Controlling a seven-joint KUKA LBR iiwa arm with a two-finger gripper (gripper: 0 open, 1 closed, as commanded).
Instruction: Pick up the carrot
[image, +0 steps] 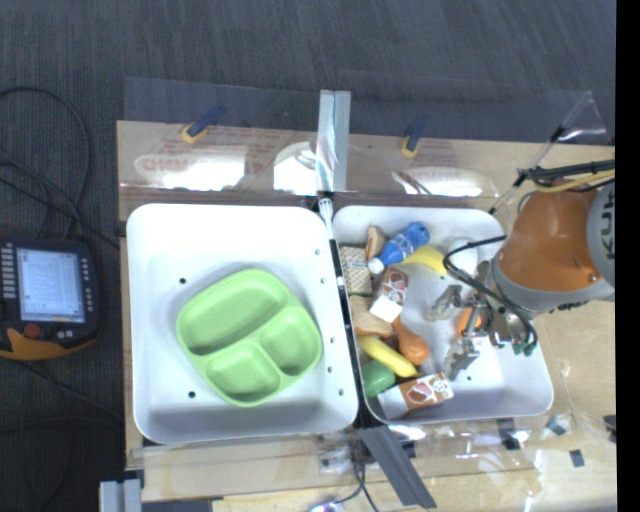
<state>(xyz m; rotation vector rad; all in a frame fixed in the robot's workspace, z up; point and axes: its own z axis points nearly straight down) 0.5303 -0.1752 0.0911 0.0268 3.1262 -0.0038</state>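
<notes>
Right bin (520, 395): carrot (410, 343) partly buried.

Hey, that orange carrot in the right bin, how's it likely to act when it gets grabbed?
The carrot looks like smooth, stiff toy plastic, so it probably won't bend but may slip. Its tapered, rounded shape suggests it could roll or squirt out of a pinch. It lies against the banana and other pieces, so lifting it may nudge them.
</notes>
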